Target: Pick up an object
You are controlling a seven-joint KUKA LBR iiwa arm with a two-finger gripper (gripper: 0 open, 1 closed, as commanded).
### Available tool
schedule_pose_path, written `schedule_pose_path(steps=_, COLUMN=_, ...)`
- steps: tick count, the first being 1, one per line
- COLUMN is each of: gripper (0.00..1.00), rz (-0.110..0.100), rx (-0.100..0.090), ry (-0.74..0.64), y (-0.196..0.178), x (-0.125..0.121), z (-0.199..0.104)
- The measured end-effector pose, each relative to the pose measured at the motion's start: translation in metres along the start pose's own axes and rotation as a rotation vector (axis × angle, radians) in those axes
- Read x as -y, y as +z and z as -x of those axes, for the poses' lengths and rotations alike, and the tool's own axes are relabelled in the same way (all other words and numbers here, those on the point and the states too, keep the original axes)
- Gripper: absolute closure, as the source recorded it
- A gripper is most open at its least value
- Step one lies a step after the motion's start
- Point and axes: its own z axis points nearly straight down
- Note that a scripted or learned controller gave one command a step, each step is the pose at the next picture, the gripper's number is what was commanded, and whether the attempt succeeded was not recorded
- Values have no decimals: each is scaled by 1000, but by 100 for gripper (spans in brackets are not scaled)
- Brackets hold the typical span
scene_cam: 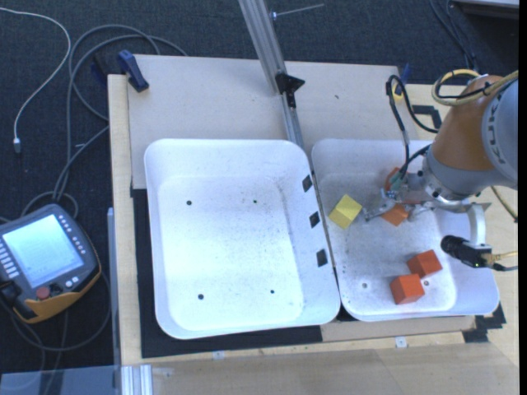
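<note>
— Start at the bottom of the frame. What's nearest us?

— The front edge of the worktop (247,360), then the two white bins side by side. In the right bin (362,299), toward its lower right corner, sit two orange blocks: one (406,289) close to the front wall, the other (425,263) just up and to the right of it, nearly touching. They look scattered, I'd say, so the arm has loose things to choose from.

— And the left bin?

— The left bin (165,220) has only dark specks on its floor.

— Further up?

— A yellow block (346,211) lies tilted near the right bin's left wall. To its right, a smaller orange piece (396,216) sits right under the tool (394,202), touching it or very nearly so.

— Has it got hold of it?

— Can't tell. The tool is down low in the bin's upper middle, and whether it's clenched or released is too muddled with wires to read. The orange piece is at its tip, slightly below in the frame; that's my guess for the target.

— Behind that?

— The grey arm (482,151) with its orange band enters from the right, and a metal pole (263,31) rises at the top.
</note>
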Motion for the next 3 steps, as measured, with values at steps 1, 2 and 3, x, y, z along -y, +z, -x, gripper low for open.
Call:
schedule_pose_path(steps=1, gripper=0, rz=2, rx=0, ry=-1, y=-1, x=-57, z=-40)
schedule_pose_path(steps=2, gripper=0, rz=-9, rx=1, ry=13, y=0, x=13, z=33)
schedule_pose_path(steps=3, gripper=0, rz=2, rx=-1, ry=-1, y=0, x=-43, z=-15)
